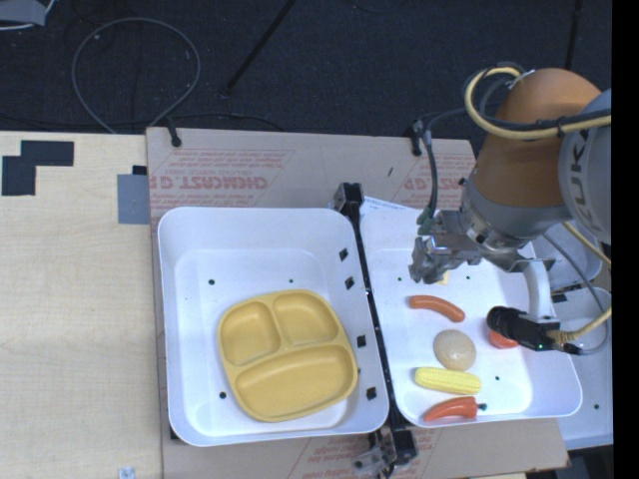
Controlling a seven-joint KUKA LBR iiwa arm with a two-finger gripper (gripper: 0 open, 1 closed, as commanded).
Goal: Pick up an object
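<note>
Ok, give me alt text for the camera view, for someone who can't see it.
A grey and orange robot arm reaches in from the right, its gripper low over the right bin, just above a sausage. Nearer the front of that bin lie a pale round item, a corn cob and a chili. The left bin holds a yellow divided plate.

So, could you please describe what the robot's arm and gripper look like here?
The grey arm carries a broad, rounded orange band above the wrist. A pale yellowish cable loops round it. The dark grey metal gripper sits below, and thin dark wires run alongside.
</note>
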